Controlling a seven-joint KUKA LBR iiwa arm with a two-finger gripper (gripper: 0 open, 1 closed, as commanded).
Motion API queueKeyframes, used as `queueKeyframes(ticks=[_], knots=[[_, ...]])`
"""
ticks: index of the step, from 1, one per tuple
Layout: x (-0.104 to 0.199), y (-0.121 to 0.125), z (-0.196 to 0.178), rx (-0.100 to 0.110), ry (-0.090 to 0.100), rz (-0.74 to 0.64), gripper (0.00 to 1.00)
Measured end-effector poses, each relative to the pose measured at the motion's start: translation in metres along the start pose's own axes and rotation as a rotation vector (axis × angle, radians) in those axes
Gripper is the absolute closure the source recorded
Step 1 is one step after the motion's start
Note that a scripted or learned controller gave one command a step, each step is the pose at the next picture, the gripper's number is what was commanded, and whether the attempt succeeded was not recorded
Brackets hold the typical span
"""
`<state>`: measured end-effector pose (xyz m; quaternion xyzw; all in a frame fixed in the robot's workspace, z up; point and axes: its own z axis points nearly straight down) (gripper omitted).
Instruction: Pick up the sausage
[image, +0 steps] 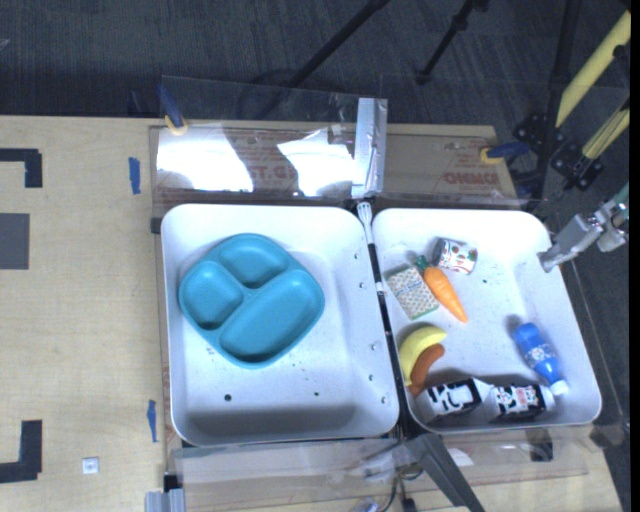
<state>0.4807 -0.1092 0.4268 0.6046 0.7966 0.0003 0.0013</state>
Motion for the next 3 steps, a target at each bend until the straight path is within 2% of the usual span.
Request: queueKeyframes(ticks=[1, 2, 3], knots=[[0.0, 0.001, -0.011, -0.005, -0.004, -0.002, 1.0], [-0.044, -0.014, 0.208, 0.001, 0.001, -0.024, 1.0], [-0.009, -0.002, 0.339, -0.006, -0.001, -0.2, 1.0]])
